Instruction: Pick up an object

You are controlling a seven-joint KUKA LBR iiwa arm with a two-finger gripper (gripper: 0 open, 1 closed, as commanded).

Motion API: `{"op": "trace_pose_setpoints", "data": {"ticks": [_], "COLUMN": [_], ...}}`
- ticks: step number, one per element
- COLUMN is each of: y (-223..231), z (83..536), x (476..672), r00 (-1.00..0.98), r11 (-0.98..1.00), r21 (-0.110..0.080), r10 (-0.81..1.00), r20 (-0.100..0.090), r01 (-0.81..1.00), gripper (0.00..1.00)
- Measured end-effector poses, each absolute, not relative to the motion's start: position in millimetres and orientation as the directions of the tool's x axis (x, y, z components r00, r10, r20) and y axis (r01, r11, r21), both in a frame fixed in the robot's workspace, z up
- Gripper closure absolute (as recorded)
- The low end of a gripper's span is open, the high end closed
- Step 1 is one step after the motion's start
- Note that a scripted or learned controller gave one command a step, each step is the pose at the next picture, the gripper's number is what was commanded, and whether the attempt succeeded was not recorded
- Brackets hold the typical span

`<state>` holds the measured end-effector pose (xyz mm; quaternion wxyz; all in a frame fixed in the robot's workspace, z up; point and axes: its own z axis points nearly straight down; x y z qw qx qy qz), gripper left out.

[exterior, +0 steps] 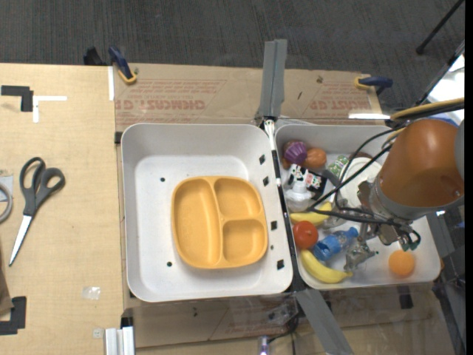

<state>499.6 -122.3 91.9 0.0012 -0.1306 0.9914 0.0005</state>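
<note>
My gripper [361, 257] reaches down into the right bin [384, 126], near its front. It hangs just right of a blue object [330, 244] and above the end of a yellow banana [321, 269]. A red tomato [304, 234] lies left of the blue object. An orange ball [401, 263] rests to the gripper's right. Farther back lie a second banana [314, 215], a black and white toy [302, 179], a purple fruit [295, 152] and a small orange fruit [316, 157]. The arm's orange band [425, 163] hides the bin's right part.
The left bin [140, 198] holds a yellow divided plate [219, 222]. Scissors [31, 198] lie on the wooden bench at the far left. Black cables [355, 214] loop over the right bin beside the wrist. Blue clamps [122, 63] hold the cardboard at the back.
</note>
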Motion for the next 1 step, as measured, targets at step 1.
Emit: {"op": "trace_pose_setpoints", "data": {"ticks": [1], "y": [-221.9], "z": [176.9], "x": [543.8], "r00": [-0.934], "r11": [0.934], "r21": [-0.002], "r10": [-0.358], "r20": [-0.005], "r01": [-0.358], "gripper": [0.00]}}
